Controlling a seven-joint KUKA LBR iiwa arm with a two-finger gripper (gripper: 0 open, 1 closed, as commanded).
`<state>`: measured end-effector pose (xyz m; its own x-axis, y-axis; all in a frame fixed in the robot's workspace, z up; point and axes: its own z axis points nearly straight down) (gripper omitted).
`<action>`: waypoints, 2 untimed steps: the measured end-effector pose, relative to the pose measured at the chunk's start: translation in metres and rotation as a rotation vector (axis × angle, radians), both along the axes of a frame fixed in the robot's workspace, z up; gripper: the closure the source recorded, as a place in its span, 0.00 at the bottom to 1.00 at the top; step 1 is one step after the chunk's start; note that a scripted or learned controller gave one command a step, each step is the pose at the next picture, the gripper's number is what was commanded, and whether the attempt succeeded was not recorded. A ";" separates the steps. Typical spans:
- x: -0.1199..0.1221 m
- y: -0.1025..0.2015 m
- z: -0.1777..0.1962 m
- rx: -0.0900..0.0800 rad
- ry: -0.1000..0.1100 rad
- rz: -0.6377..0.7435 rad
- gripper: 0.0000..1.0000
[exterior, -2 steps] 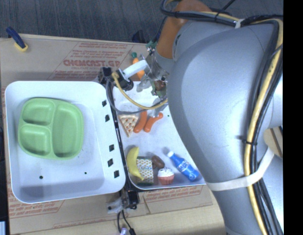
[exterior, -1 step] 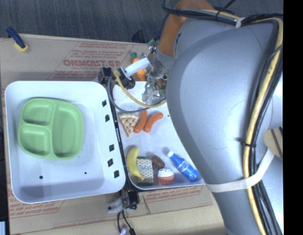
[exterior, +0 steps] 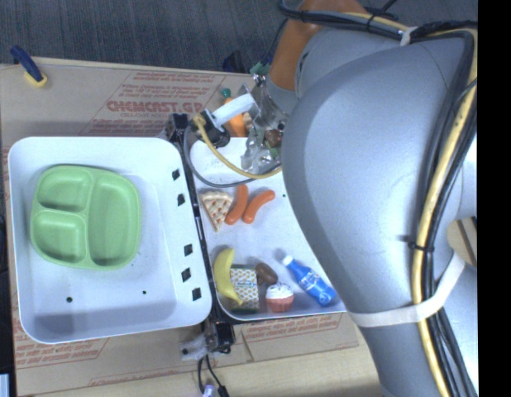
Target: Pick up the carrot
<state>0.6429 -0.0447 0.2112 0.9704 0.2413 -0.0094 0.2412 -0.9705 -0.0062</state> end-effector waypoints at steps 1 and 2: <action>-0.083 -0.010 0.251 -0.004 -0.010 -0.038 1.00; -0.098 -0.019 0.126 -0.001 -0.004 -0.035 1.00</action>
